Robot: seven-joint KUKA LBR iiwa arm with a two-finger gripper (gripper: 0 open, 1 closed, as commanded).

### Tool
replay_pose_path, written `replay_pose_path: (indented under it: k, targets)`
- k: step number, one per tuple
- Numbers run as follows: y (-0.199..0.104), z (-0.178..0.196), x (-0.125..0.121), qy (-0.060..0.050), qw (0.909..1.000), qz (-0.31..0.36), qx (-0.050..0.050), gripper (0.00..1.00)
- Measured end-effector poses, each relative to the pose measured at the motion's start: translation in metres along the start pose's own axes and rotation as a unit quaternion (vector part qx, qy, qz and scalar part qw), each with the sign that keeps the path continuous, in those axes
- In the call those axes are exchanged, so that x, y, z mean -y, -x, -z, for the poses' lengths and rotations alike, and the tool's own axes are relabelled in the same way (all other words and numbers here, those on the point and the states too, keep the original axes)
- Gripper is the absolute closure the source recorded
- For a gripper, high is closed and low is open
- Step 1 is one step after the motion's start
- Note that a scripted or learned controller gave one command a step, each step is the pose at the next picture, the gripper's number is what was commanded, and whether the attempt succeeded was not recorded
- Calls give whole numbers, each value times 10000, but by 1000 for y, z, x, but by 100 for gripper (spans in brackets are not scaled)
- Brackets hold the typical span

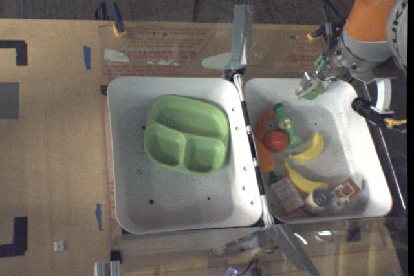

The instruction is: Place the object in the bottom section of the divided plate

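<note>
Evidently we are at the reach stage: our two-finger gripper, fingers spread with nothing between them, hovers at the right white bin's twelve o'clock; next, descend onto a toy, then carry it to the green divided plastic plate at nine o'clock

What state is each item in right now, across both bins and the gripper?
Green divided plastic plate: flat in the left white bin, all sections bare.
Green bottle: lying on its side in the right white bin.
Red tomato: resting against the bottle.
Two yellow bananas: lying loose.
Small carton: lying flat.
Gripper: above the right bin's top edge.
</note>
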State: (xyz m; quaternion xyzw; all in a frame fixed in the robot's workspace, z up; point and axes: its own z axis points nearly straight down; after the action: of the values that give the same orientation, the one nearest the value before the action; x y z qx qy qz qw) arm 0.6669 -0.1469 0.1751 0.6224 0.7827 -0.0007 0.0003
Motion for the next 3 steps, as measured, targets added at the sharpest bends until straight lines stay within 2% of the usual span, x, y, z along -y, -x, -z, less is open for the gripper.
replay_pose_path:
  k: [1,2,3]
  targets:
    - [55,64,20,12,9991,422,7,100]
    - [-28,69,-6,-8,9996,268,-13,100]
    - [-118,79,-8,-14,9989,468,-13,100]
